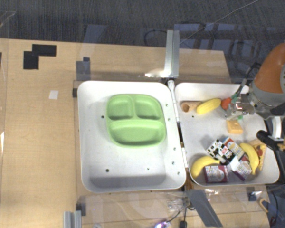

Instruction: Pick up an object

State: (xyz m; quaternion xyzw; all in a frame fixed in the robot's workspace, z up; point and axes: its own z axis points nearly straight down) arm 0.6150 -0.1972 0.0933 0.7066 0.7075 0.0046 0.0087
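Camera view has the gripper [238,107] low in the right bin [199,137], near the far wall; whether it is wide or narrow I cannot tell. Just below it lies a cheese wedge [234,126], pale yellow, perhaps touching. To the left a corn cob [208,106], yellow, lies with its long axis slanting up to the right. Two bananas [203,165] [251,156] and small packets [224,148] crowd the near corner. A green tray [135,119] sits in the left bin [92,141].

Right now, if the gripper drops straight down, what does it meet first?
Probably the cheese wedge lying just below the gripper in the right bin, though depth is unclear from this slanted view.
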